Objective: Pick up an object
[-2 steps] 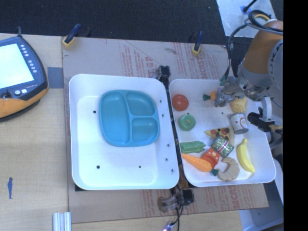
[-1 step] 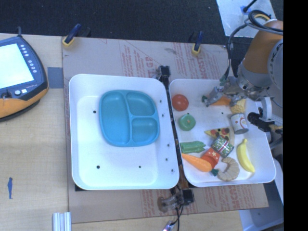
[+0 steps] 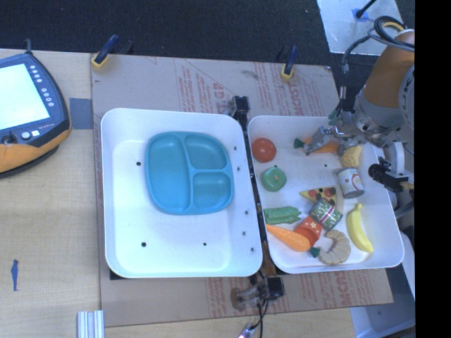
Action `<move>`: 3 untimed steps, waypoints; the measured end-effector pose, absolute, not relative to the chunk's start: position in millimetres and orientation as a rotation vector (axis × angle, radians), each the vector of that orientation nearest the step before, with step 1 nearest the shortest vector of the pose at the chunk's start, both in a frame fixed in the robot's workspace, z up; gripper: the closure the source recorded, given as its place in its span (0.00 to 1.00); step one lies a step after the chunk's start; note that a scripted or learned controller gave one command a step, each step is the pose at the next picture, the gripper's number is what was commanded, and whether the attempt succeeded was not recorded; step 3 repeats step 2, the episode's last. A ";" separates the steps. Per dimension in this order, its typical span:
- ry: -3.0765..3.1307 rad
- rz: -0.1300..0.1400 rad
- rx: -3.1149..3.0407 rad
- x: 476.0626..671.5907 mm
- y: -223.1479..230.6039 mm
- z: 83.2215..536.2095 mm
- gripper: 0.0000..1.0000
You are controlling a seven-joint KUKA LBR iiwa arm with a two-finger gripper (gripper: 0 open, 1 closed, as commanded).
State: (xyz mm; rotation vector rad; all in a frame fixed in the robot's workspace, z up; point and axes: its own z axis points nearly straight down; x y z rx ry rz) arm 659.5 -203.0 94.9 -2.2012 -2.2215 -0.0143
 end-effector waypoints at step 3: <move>-2.219 -0.001 -2.193 656.5 -204.1 101.2 0.00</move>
